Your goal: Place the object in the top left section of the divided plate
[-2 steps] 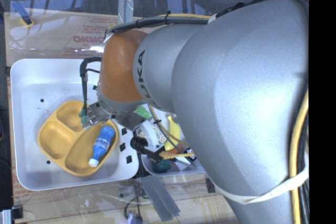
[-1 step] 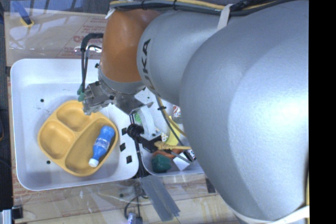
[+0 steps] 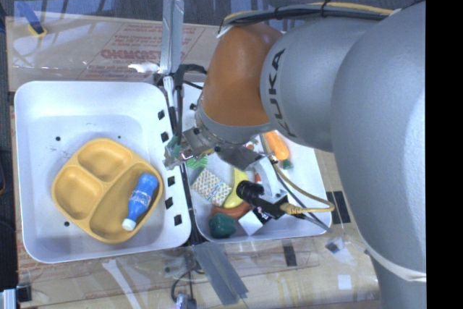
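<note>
Jaws (image 3: 189, 150) above cluttered right bin (image 3: 312, 217)

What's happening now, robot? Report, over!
Gripper low over right bin, fingers unclear. Blue bottle lies in yellow divided plate, lower right section. Top left section bare.

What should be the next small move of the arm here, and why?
Probably lower the arm into the right bin toward one object. It hangs over the clutter there, such as the checkered packet. The yellow divided plate in the left bin carries a blue bottle in its large section only.
</note>
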`<state>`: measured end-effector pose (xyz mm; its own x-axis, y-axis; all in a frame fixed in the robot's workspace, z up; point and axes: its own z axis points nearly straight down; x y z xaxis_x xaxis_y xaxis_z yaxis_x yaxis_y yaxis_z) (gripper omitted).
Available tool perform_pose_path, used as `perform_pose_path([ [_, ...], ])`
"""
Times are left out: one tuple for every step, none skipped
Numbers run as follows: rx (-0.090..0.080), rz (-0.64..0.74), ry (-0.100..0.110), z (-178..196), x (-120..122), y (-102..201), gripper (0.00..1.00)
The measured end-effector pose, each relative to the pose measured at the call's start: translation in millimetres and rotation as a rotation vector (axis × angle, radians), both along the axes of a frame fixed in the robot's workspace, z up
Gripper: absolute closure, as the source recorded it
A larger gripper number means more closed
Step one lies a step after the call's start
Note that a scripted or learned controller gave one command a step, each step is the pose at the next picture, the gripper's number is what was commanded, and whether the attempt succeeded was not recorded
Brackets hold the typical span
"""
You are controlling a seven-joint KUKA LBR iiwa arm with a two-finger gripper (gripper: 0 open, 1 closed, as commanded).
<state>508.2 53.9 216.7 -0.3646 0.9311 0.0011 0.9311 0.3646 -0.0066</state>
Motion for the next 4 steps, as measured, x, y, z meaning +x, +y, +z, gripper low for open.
perform_pose_path([
  [0.001, 0.215, -0.002, 13.7, 6.2, 19.3, 1.00],
  [0.004, 0.613, 0.001, -27.7, -31.9, 29.9, 1.00],
  [0.004, 0.612, 0.001, -27.6, -31.8, 29.5, 0.00],
  [0.003, 0.757, -0.003, 39.4, 18.6, 99.0, 0.00],
])
